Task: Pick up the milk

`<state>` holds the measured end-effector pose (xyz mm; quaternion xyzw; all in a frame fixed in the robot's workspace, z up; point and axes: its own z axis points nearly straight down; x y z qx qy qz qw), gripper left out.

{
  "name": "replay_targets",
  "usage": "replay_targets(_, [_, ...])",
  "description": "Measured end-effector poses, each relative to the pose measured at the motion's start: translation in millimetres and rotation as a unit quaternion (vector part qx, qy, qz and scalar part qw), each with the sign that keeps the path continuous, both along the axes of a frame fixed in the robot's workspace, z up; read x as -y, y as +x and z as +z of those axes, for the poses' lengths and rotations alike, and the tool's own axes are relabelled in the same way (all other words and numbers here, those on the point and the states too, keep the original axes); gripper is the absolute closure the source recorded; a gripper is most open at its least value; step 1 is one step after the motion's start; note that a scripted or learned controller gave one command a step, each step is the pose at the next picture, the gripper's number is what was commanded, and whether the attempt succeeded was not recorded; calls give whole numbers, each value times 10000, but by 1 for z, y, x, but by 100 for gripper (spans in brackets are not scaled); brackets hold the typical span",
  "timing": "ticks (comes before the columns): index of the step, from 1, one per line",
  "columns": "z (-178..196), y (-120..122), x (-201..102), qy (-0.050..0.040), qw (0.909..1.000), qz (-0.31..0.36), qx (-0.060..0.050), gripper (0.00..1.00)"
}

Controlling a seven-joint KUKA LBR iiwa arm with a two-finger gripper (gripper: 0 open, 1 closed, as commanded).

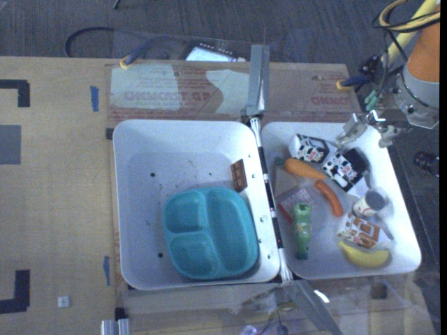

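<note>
Two small black-and-white cow-patterned milk cartons lie in the right bin (405, 208). One carton (309, 147) is near the bin's back middle. The other carton (340, 168) lies just right of it, against a black object (357, 159). My gripper (367, 131) hovers over the bin's back right part, above and slightly right of the second carton. It is open, with its fingers (351, 128) spread and nothing between them.
The right bin also holds a carrot (305, 168), an orange sausage (330, 196), a green bottle (302, 229), a banana (363, 256), a patterned carton (360, 230) and a grey-capped piece (374, 199). The left bin (140, 152) holds a teal divided plate (209, 233) and a brown bar (239, 176).
</note>
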<state>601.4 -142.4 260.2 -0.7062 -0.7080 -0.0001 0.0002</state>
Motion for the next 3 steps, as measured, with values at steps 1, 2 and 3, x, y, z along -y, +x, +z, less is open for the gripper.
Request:
replay_targets(1, [-46,-21,49,-3,9999,-167,2,0])
replay_targets(2, [-174,-6,47,-8,9995,301,21,0])
replay_targets(3, [-172,5,-31,-23,9996,277,35,0])
